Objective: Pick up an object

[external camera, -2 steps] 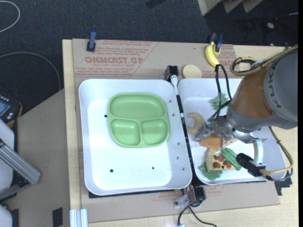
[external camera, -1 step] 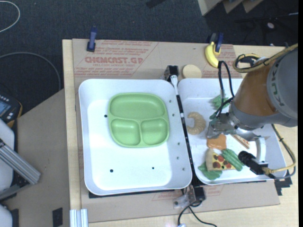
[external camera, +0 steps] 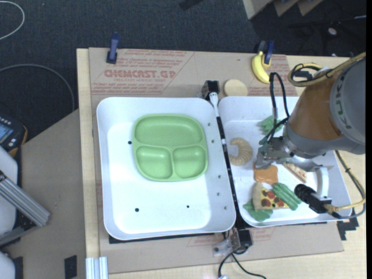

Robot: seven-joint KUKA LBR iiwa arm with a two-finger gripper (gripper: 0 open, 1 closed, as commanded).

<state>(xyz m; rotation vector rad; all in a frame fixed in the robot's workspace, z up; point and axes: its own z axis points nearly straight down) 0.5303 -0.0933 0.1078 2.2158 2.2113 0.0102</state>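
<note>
My gripper [external camera: 265,157] hangs low in the right bin [external camera: 244,110], in its middle. Just left of it lies a tan croissant-shaped piece [external camera: 240,150]. An orange block [external camera: 265,175] sits directly below the gripper in the view, touching or nearly touching it. Nearer the front edge lie a pizza slice toy [external camera: 268,198] and a green bean pod [external camera: 285,195]. A green leafy piece [external camera: 268,124] shows behind the gripper. The arm hides part of the bin's right side. I see no object plainly held.
The left bin [external camera: 116,173] holds a green divided plate [external camera: 170,146]. A banana [external camera: 260,67] and a tan disc [external camera: 235,88] lie on the board behind the right bin. An orange-and-white piece [external camera: 295,171] lies beside the wrist.
</note>
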